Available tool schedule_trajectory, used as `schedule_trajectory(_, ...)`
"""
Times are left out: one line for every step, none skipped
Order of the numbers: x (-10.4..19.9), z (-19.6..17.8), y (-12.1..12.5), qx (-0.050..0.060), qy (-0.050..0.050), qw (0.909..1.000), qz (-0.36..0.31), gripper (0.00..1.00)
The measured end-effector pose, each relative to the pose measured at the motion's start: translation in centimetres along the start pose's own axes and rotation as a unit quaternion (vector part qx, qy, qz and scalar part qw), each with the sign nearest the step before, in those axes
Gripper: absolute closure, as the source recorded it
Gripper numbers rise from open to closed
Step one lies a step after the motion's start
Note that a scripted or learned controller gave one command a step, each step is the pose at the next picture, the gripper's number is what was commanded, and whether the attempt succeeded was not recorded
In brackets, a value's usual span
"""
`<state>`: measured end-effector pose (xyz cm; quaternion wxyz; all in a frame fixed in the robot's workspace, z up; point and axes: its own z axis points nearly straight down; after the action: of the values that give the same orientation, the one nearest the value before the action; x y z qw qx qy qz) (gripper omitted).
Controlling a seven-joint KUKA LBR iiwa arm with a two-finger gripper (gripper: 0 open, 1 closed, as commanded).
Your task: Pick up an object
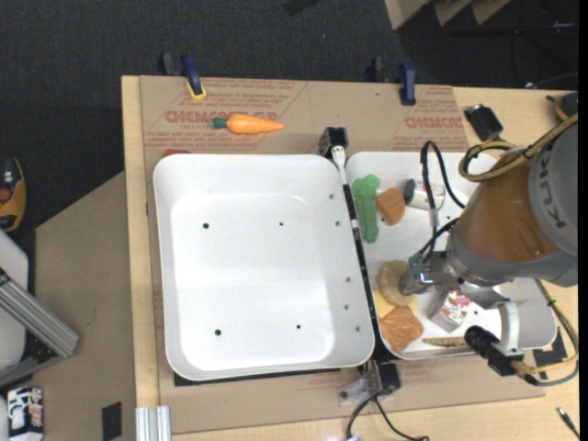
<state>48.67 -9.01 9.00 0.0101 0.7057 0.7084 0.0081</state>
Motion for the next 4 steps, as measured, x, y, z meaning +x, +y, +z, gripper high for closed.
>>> schedule_trajectory(-0.5, -1.9, -0.7, 0.011, 0.001, 0.9999, 0.002, 1.00)
schedule_trajectory(4.2, -9.8, 8.7, 0.005, 0.001, 1.0000, -0.003, 1.00)
schedule_trajectory(15.5, -9.2, 12.5, 0.010, 0.003, 0.9999, -0.004, 1.00)
schedule_trajectory(22.1, -23.5, 15.2, 0.003, 0.004, 1.0000, -0.003, 1.00)
